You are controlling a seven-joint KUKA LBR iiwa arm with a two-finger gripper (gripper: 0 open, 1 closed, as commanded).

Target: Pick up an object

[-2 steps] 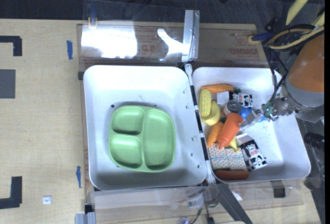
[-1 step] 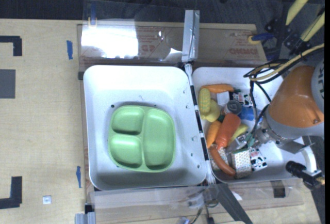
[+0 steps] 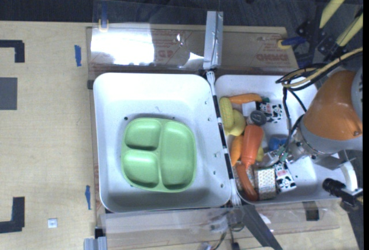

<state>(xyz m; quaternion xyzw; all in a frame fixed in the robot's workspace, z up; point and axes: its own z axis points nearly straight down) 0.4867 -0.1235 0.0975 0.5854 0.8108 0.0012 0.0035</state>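
Pale wooden worktop under two bins, and from here I can't tell the end effector's state over the right bin, where the orange toy carrot (light, slick, probably rigid plastic) looks best pinched across its middle.

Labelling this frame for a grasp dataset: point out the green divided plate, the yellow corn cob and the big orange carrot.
green divided plate [image 3: 159, 154], camera view, central divider ridge.
yellow corn cob [image 3: 225, 109], camera view, middle of the cob.
big orange carrot [image 3: 251, 144], camera view, mid-body.
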